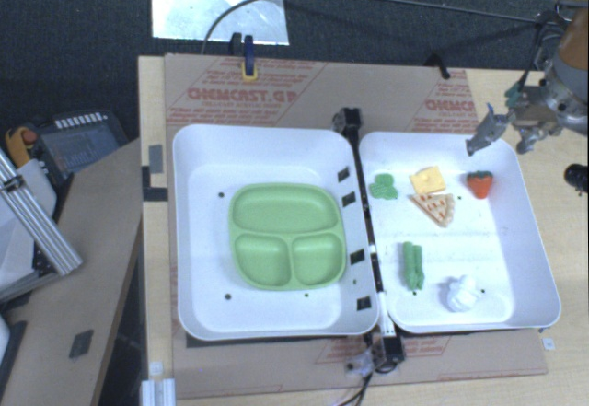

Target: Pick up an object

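The right bin (529,238) holds several small toy foods: a green leafy piece (383,185), a yellow cheese block (427,180), a tan pizza slice (436,207), a red strawberry (479,183), a green bean pod (412,265) and a white lumpy piece (461,294). My gripper (505,137) hangs above the bin's far right corner, up and to the right of the strawberry. Its two fingers are spread apart with nothing between them.
The left bin (198,211) holds a green divided plate (285,237). A black divider with clips (361,211) runs between the bins. Cables cross the dark floor beyond the bench, and a grey device (78,148) sits at the left.
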